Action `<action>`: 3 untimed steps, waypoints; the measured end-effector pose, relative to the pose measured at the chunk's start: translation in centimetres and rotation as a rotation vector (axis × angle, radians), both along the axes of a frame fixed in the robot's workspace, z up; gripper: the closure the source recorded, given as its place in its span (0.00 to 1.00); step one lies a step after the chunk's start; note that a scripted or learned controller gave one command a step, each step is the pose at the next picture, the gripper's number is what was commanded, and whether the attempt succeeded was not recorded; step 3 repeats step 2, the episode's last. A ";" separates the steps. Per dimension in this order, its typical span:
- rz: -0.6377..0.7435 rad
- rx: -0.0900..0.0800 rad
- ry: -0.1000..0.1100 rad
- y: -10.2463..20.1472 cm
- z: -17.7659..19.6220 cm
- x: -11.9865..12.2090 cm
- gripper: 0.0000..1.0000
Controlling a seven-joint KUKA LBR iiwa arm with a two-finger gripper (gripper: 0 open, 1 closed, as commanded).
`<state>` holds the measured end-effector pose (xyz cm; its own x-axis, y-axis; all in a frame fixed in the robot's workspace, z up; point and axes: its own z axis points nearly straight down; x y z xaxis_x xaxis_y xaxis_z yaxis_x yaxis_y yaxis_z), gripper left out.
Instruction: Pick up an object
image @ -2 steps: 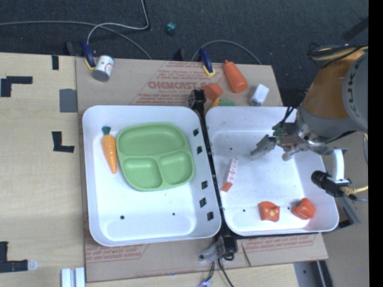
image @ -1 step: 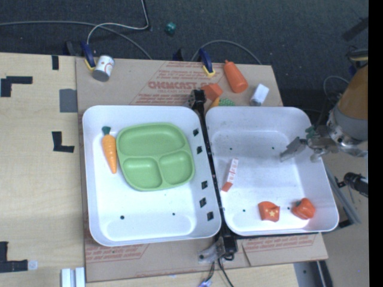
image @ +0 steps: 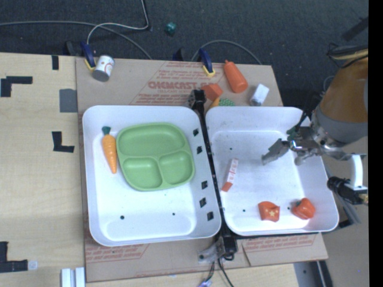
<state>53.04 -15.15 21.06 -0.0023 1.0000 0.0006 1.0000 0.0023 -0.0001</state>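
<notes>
We can't tell how the gripper [image: 276,152] is set. It hovers over the right bin [image: 251,115]; we'd drop straight onto the red pepper [image: 268,211] near the front wall.

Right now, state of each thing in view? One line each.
gripper: over the right bin, nothing between its fingers.
green plate: flat in the left bin, compartments bare.
carrot: lying beside the plate's left edge.
small packet: lying flat, right bin.
two red pieces: resting near the right bin's front edge.
</notes>
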 end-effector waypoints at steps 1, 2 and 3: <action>0.000 0.000 0.002 6.6 -1.4 2.0 0.00; -0.001 0.000 0.002 8.6 -2.7 6.1 0.00; -0.001 0.000 0.002 8.6 -2.7 6.1 0.00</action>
